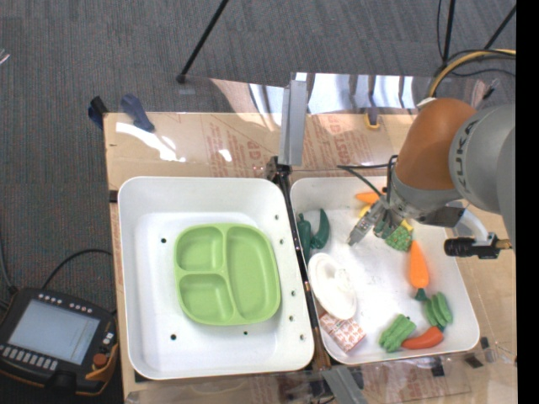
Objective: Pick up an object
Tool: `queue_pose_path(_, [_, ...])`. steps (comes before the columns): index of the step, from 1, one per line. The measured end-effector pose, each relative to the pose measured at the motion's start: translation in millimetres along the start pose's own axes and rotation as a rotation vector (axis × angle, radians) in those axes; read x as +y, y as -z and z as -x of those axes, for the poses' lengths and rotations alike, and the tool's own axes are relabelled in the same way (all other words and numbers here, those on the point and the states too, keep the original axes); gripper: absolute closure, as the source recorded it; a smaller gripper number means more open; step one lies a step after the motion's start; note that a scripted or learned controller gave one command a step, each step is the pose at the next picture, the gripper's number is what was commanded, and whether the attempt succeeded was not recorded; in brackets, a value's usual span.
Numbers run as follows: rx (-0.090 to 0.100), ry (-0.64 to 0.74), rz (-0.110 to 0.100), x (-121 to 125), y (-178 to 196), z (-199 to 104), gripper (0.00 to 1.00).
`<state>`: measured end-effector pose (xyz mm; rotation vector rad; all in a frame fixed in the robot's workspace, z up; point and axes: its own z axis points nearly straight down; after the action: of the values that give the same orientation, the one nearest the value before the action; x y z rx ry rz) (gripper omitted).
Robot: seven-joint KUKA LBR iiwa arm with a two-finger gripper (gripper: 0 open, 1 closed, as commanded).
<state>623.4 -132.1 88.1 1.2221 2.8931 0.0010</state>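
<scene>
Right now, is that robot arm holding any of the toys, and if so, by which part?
It cannot be told. The tool hangs low over the right bin beside a small green toy, but no toy shows clearly in its grip.

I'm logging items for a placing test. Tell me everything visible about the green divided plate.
The green divided plate is light green, matte and plastic-looking, a rounded rectangle with a raised rim. Ridges split it into three compartments: one long one on the right, two smaller ones on the left. It lies flat, slightly rotated, near the middle of the left bin, resting on the bin's floor. Nothing lies in it or touches it.
</scene>
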Motion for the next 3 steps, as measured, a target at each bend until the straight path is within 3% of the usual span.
queue_pose_path(1, [-0.012, -0.078, 0.011, 44, 147, -19, 1.0])
queue_pose_path(2, [0.0, -0.076, 0.001, 81, 156, -58, 1.0])
queue_pose_path(3, [0.0, -0.167, 0.0, 110, 178, -100, 1.0])
